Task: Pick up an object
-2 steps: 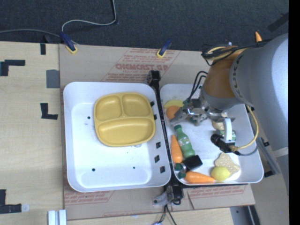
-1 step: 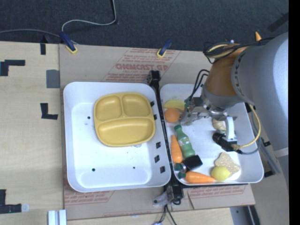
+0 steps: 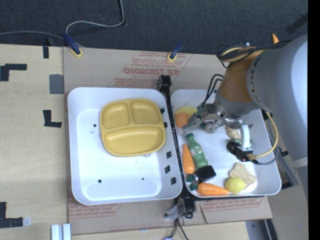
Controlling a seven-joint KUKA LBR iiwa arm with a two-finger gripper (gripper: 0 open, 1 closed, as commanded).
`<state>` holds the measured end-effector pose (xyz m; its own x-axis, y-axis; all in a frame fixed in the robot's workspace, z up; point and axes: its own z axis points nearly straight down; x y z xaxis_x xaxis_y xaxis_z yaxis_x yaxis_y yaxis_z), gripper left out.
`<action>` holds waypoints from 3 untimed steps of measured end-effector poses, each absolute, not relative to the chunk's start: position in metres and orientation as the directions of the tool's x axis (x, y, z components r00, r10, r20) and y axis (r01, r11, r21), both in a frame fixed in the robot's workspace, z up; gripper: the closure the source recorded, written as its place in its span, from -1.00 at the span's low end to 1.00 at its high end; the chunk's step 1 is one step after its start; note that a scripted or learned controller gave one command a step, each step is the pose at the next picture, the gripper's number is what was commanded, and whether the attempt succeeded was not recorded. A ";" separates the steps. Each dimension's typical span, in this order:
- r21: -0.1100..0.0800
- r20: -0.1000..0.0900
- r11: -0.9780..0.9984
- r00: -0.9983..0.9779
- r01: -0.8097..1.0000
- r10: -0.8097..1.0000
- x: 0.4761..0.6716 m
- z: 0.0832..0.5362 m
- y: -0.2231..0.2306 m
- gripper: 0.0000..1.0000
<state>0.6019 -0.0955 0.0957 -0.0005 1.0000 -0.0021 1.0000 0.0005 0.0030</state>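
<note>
Gripper [image 3: 196,123] first: we see it low over the right bin [image 3: 267,181], toward that bin's left wall and upper half, with the grey arm [image 3: 280,79] and its orange band [image 3: 235,84] leaning in from the right. Its metal fingers point left, at the orange fruit [image 3: 182,119] lying against the divider between the bins, but the wrist hides their tips from us, so we cannot tell whether they stand apart or together, and we see nothing held between them.

We judge the fruit to be the likeliest target, since it sits just beside the gripper. Other candidates crowd the left side and bottom edge of the same bin: a green bottle [image 3: 196,152] lying aslant, a carrot [image 3: 187,160] along the left wall, a black block [image 3: 205,173], a second carrot [image 3: 212,188] by the bottom edge, and a lemon [image 3: 235,185] touching a bread slice [image 3: 242,172] near the bottom right corner.

A yellow divided plate [image 3: 133,126] rests in the upper half of the left bin [image 3: 80,149]; we take that bin for the drop side.

With the fruit pressed against the wall, we expect a cramped approach, and a finger may strike the rim.
</note>
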 end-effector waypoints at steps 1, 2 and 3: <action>0.004 -0.001 0.000 0.000 1.000 1.000 0.541 0.087 -0.098 -1.00; 0.004 -0.002 -0.001 0.001 1.000 1.000 0.541 0.096 -0.099 1.00; 0.001 0.000 0.001 -0.001 1.000 1.000 0.484 0.264 -0.048 1.00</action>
